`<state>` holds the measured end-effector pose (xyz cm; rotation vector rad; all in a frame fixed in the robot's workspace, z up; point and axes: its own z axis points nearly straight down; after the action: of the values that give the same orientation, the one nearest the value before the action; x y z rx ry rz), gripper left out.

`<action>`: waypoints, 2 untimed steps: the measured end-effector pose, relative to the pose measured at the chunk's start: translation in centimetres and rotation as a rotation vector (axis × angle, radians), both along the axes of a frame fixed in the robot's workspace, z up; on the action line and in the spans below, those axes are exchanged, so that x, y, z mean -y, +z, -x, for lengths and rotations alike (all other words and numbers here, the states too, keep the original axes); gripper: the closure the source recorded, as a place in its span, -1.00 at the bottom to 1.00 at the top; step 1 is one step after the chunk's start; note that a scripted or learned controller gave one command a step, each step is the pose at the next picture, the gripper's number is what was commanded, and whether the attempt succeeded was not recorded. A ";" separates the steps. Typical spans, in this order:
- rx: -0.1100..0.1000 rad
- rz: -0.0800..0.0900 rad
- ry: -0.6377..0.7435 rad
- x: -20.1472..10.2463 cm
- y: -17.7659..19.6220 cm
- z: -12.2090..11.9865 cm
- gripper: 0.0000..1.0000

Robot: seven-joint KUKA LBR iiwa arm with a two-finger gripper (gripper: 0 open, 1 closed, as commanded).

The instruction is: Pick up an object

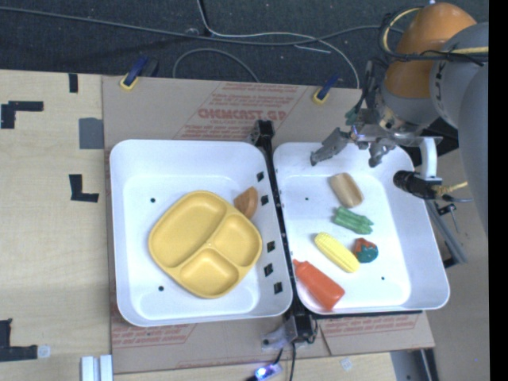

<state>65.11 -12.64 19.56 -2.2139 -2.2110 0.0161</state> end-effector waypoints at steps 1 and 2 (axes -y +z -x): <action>0.014 0.002 0.003 0.0 0.9 -0.3 -1.00; 0.010 0.003 0.003 -0.2 -5.4 0.3 -1.00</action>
<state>64.79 -12.41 14.13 -2.2171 -2.2198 0.0084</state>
